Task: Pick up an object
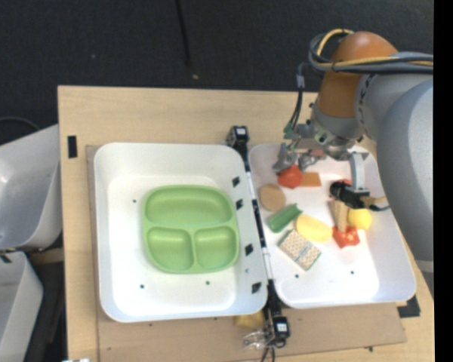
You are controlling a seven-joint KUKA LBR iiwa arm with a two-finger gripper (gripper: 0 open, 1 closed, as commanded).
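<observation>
**Gripper over the red piece, far-left corner of right bin**

Hovering at gripper just above red piece in right bin. Probably light, stiff, smooth plastic; best taken across its narrow sides. Fingers open or shut: impossible to tell, half hidden, blurred under the wrist.

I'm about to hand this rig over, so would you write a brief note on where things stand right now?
Gripper: down at the back of the right bin, right above the red piece; grasp cannot be confirmed.
Things: red piece, tan disc, green piece, yellow piece and patterned block all lie in the right bin. The green divided tray sits in the left bin.
Done: approach to the red piece.
Left: grasp and lift an object.
</observation>
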